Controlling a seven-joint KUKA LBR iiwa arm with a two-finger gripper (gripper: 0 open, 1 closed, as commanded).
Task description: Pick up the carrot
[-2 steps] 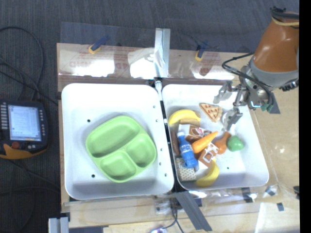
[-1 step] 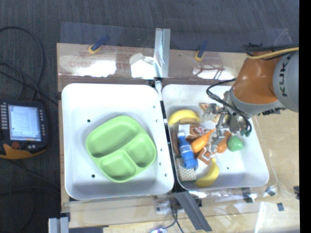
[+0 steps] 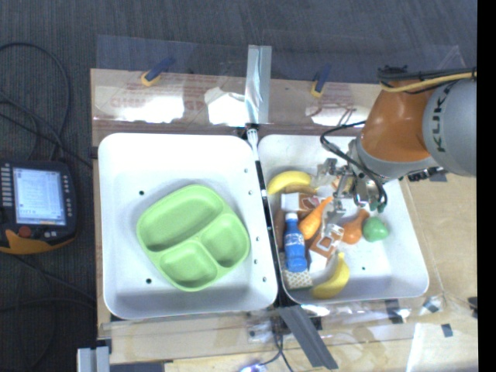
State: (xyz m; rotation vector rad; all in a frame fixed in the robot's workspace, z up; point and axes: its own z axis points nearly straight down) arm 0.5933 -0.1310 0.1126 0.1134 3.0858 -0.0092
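Observation:
The carrot is a slim orange piece lying slantwise in the middle of the right bin, between the blue bottle and the gripper. My gripper hangs low over the pile, right beside the carrot's upper end and partly covering it. Whether it touches the carrot is not visible. The grey arm with its orange band reaches in from the right.
Around the carrot lie a banana at the bin's far side, a second banana near the front, an orange piece with a green ball beside it, and small boxes. The left bin holds a green divided plate.

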